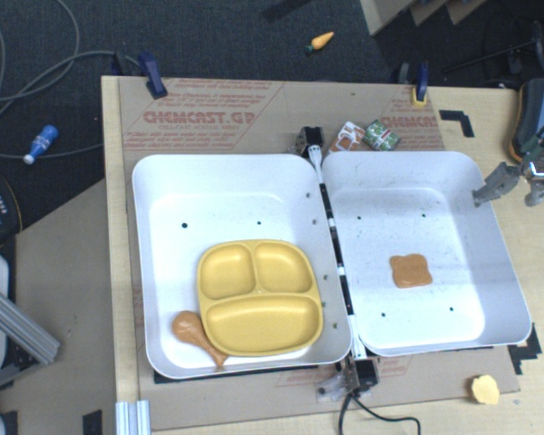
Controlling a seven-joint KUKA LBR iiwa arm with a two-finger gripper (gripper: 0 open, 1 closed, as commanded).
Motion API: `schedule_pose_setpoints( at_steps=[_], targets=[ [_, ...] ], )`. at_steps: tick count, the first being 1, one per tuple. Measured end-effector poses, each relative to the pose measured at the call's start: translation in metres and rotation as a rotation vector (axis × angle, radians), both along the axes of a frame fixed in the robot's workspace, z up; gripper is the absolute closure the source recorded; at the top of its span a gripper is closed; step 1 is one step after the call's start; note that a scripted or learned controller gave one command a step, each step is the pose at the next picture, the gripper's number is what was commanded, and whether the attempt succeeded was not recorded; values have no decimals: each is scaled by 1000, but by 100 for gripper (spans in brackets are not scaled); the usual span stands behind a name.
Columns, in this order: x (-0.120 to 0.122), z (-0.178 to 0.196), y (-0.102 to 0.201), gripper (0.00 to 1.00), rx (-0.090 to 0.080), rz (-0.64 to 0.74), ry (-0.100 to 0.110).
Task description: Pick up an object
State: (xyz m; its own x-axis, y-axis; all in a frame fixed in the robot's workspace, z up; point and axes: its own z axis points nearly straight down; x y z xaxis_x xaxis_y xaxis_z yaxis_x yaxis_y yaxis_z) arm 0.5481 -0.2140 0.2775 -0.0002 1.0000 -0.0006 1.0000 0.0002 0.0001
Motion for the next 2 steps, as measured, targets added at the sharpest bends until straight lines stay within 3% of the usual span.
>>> schedule_pose_setpoints(
  at_steps=[1,2],
  targets=[
    [-34,-141,8,0,7,-2,15],
    [41,-164,82,0,4,9,-3]
  ],
)
